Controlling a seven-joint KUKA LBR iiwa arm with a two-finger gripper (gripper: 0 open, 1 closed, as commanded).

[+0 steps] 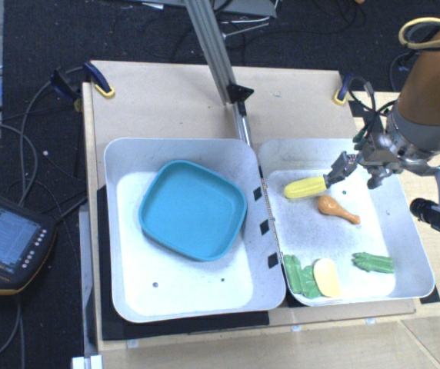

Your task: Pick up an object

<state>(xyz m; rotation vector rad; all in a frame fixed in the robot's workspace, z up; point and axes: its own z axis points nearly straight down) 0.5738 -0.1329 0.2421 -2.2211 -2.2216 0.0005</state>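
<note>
The right bin (405, 206) holds a yellow corn cob (306, 187) at its upper left, and an orange drumstick-shaped toy (338, 208) lies just below and right of the cob. A green vegetable (372, 263) lies near the bin's lower right. Along the lower left wall, a pale yellow piece (327, 277) rests against a second green piece (300, 275). My gripper (356, 175) hangs over the upper part of this bin, open, with nothing between its fingers. Its left fingertip (335, 174) is close to the cob's right end.
A blue square plate (193, 208) sits in the left bin (128, 283). A slanted metal pole (214, 41) comes down to the gap between the bins. Clamps (97, 79) grip the bench's back corners, and a teach pendant (5, 244) lies on the floor at the left.
</note>
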